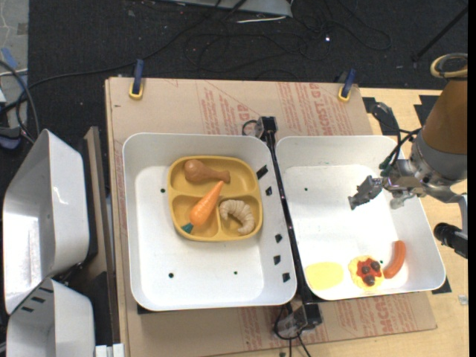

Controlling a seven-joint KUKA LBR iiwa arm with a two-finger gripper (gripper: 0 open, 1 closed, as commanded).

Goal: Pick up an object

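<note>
In the right bin, my gripper hangs over the bare floor near the bin's middle right, reaching in from the right. Below it, along the near edge, lie a flat yellow disc, a small toy pizza with red topping and an orange sausage. Nothing shows between the fingers. The left bin holds a yellow divided plate with a chicken drumstick, a carrot and a pale shrimp.
The bins rest side by side on a cardboard sheet held by yellow clamps. White containers stand off the bench at the left. Cables cross the dark floor behind.
</note>
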